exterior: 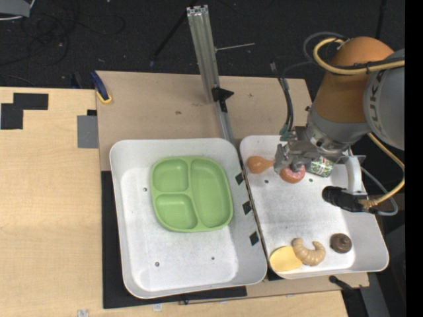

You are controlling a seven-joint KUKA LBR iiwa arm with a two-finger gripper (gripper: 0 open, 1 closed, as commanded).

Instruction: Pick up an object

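A small pink and red object sits right below the gripper in the right bin, touching or almost touching its tip. If the object is really held I cannot tell, because the wrist covers that place. Just left of the gripper lies an orange piece, and just right of it a small green and white item. Further toward the near edge, well apart from the gripper, there are a curled tan pastry resting on a yellow piece, and a brown round one. Far to the left, the left bin carries a green divided plate.
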